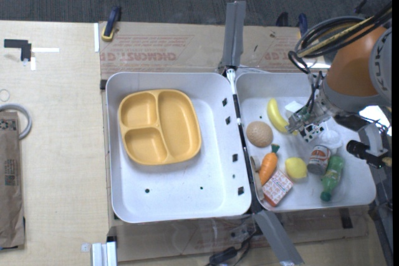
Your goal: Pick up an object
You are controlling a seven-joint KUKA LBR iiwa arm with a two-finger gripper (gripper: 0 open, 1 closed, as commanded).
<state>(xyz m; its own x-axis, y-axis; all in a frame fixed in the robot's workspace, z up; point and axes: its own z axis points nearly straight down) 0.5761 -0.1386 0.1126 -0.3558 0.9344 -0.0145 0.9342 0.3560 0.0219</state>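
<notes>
gripper low beside the banana — finger state i cannot tell — banana looks light, smooth, best pinched mid-curve.

Arm cut off by right edge; upper links and base out of frame. Tool sits low over right bin, finger state unreadable, too small and cluttered with cabling. Arm body hides the right bin's back-right corner and part of its right wall. Small white piece beside banana is partly under the tool, can't identify. Can label too small to read. Brown bag on tabletop clipped by left edge. Print on red carton illegible. Fittings below both bins cut by bottom edge.
</notes>
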